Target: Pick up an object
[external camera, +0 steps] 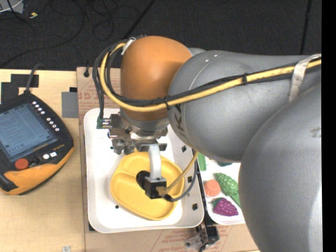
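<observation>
- The grey arm (236, 109), with its orange band (149, 70), reaches in from the right and covers much of both bins.
- The tool (131, 143) hangs below the orange band, over the far part of the left bin (97, 193), just above the far rim of a yellow dish (131, 193).
- I cannot tell whether the tool is spread or pressed together, and nothing is visibly gripped in it.
- The yellow dish lies flat in the left bin, filling its middle and near half; it has shallow moulded compartments.
- In the right bin (233, 220), mostly hidden by the arm, lie a purple grape cluster (226, 207), a green bumpy piece (227, 184) and an orange piece (211, 188), close together near the bin's left edge.
- On the desk (42, 219), left of the bins, rests a control pendant (31, 140) with a grey screen and an orange underside.
</observation>
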`<state>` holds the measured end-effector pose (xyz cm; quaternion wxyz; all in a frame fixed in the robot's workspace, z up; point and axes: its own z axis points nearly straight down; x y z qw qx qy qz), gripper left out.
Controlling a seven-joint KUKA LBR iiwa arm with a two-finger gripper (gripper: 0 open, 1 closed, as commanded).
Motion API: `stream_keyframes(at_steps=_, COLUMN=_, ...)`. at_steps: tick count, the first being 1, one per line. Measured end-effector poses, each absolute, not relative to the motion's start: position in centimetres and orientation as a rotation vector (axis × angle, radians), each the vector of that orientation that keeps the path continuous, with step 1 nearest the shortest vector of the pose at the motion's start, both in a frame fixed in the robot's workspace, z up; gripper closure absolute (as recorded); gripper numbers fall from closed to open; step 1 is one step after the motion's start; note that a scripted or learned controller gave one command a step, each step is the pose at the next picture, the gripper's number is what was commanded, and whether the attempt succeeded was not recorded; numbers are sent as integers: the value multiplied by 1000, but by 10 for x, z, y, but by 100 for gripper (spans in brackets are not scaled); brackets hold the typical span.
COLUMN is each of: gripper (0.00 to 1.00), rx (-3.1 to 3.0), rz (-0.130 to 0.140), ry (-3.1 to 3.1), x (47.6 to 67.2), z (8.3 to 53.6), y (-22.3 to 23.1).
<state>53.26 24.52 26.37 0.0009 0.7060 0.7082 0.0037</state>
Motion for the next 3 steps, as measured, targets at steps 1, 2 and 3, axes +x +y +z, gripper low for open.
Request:
stream_keyframes(at_steps=1, gripper=100, rx=2216, rz=22, ry=2219, x=532, z=548, y=237)
stream_keyframes(at_steps=2, gripper=100, rx=2230, rz=-32, ry=2223, x=555, z=363, y=206)
stream_keyframes(at_steps=3, gripper=100, rx=2227, rz=-29, ry=2228, x=503, z=253, y=198)
